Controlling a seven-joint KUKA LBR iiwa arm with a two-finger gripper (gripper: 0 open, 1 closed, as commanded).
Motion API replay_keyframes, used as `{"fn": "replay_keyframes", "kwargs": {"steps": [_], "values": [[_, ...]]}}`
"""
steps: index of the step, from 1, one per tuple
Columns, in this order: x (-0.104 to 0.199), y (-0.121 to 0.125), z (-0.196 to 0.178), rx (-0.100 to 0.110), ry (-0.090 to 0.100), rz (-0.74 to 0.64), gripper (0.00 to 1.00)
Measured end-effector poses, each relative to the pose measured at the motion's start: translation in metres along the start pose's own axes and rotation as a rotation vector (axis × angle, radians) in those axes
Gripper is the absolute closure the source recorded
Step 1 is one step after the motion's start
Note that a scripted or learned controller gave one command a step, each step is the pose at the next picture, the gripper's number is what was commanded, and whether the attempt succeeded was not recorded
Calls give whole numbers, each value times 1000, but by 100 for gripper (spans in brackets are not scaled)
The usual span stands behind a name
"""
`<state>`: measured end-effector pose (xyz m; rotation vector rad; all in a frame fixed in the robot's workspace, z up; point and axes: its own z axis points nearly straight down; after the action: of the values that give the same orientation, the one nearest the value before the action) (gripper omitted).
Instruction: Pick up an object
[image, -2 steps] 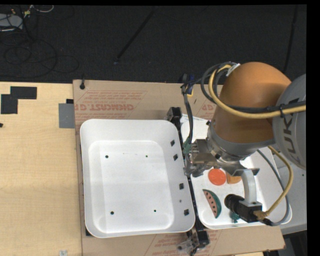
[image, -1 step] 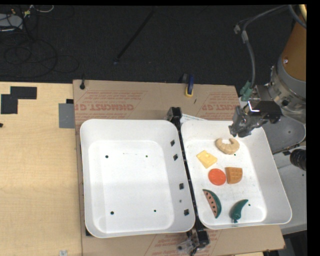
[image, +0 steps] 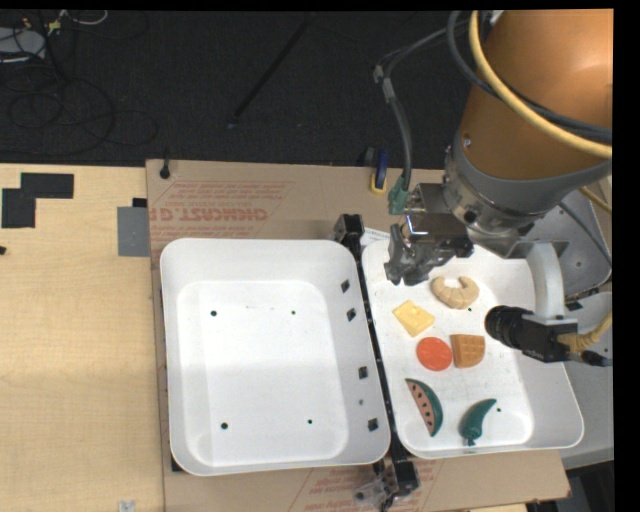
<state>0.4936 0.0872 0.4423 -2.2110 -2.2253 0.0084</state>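
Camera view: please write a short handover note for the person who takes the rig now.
Claw: above the top left corner of the right bin; I see nothing held, open or shut unclear.
Things, all in the right bin: croissant, yellow cheese wedge, red round piece, waffle, watermelon slice, green pepper.
Left bin: beside it, to the left.
Done: nothing picked yet.
Left: grasp one thing and lift it; the croissant and cheese look closest.

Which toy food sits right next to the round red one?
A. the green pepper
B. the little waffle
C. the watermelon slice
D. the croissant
B, the little waffle sits right against the round red one in the right bin; the other foods lie apart from it.
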Motion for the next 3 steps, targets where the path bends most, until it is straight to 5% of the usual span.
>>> {"fn": "replay_keyframes", "kwargs": {"steps": [1, 2, 3], "values": [[-3, 43, -54, -10, 0, 4, 100], [39, 22, -71, -6, 1, 2, 100], [-79, -20, -97, -8, -2, 18, 100]]}}
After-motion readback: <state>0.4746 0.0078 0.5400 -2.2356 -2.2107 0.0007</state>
